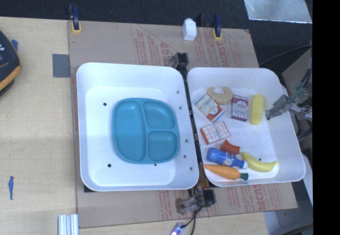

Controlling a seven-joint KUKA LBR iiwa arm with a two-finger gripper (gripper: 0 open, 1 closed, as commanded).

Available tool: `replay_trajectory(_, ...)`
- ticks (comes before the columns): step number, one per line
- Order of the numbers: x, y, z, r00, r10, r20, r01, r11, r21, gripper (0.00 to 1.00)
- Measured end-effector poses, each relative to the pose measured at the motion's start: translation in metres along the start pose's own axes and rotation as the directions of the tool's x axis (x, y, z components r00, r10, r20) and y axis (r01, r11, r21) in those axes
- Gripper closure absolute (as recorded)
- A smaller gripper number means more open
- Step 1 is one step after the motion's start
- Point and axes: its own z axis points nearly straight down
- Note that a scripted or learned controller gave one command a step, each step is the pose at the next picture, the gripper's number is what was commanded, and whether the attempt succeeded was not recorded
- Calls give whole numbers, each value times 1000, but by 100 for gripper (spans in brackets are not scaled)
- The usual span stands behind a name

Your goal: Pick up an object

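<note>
The right bin (287, 138) holds several small items. Along its far side lie a beige ring (219, 94), a white and blue packet (207, 106), a maroon box (239, 107) and a yellow corn cob (256, 109). A red checked packet (215, 132) sits mid-bin. Near the front are a small red piece (229, 147), a blue bottle (226, 157), a banana (260, 163) and a carrot (224, 171). My gripper (277, 107) hangs over the bin's right rim, just right of the corn cob, with nothing seen in it.
The left bin (95, 122) holds a blue divided plate (146, 129). Both bins rest on a cardboard sheet (133, 42) clamped at its far edge. A black and yellow device (6, 61) lies at the far left of the bench.
</note>
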Motion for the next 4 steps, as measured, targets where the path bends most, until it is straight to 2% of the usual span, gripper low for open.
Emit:
replay_trajectory(1,57,33,93,1000,-1,0,1,1000,1,0)
replay_trajectory(2,26,76,188,1000,0,1,0,1000,2,0)
replay_trajectory(3,79,128,196,1000,-2,0,2,1000,0,0)
replay_trajectory(4,75,150,189,1000,8,-9,-7,999,44,0)
